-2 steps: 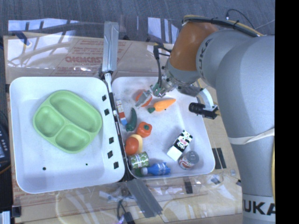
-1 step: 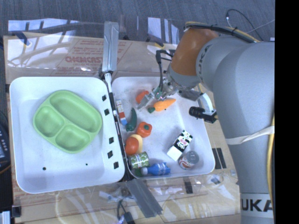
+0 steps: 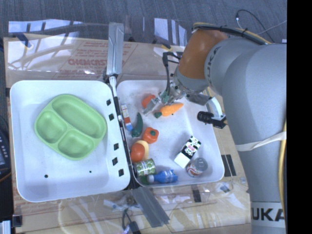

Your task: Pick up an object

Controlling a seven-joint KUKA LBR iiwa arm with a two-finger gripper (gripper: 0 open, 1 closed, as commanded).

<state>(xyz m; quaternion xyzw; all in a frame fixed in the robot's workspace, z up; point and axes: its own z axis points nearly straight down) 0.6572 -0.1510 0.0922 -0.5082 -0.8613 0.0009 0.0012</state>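
Note:
My gripper [image 3: 157,107] is down in the upper part of the right bin [image 3: 207,140], under the orange-banded wrist. It sits between a red-orange round piece [image 3: 147,100] on its left and an orange carrot [image 3: 171,109] on its right, close to both. Nothing can be seen held in it. Lower in the same bin lie a dark green vegetable [image 3: 138,125], a red pepper-like piece [image 3: 150,135], an orange and yellow fruit [image 3: 139,150], a green can [image 3: 145,167], a blue bottle [image 3: 163,177], a black-and-white carton [image 3: 188,151] and a red and silver can [image 3: 196,167].
The left bin [image 3: 29,179] holds a green divided plate [image 3: 70,126]. A small red, white and blue item [image 3: 126,117] lies against the wall between the bins. The grey arm [image 3: 243,91] covers the bench's right side.

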